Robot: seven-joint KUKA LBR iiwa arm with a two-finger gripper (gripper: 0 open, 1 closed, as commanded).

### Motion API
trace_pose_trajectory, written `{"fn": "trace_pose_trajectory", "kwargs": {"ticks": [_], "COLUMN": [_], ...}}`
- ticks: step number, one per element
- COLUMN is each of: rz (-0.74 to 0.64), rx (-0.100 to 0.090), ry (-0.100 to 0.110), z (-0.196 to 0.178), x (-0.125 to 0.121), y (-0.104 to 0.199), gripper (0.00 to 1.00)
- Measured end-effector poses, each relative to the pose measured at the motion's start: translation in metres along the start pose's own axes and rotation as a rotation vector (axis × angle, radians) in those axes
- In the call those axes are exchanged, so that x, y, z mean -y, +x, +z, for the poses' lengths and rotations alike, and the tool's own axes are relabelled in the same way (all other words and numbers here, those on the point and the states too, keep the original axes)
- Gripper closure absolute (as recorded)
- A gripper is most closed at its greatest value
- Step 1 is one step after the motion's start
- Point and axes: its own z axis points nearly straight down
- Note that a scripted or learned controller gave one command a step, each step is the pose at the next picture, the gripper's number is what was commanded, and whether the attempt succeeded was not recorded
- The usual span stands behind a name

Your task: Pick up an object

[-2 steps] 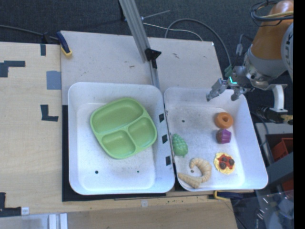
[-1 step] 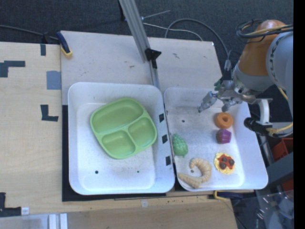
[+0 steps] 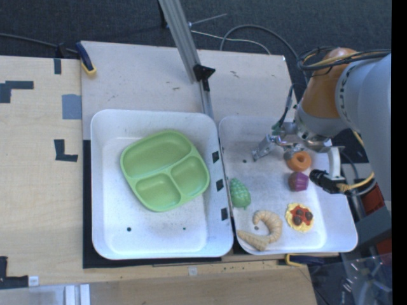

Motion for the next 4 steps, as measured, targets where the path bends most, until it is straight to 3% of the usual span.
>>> {"fn": "trace_pose_trajectory", "kwargs": {"ticks": [1, 2, 3, 4], "rz": [0.000, -0.001, 0.002, 0.000], "rx": [0.002, 0.001, 0.001, 0.002], "ry": [-0.005, -0.005, -0.011, -0.014], "z": [0.022, 0.011, -0.044, -0.106], "x": [0.000, 0.000, 0.009, 0.003], "y": [0.001, 0.002, -0.001, -0.002], "gripper": [0.00, 1.00, 1.00, 1.00]}}
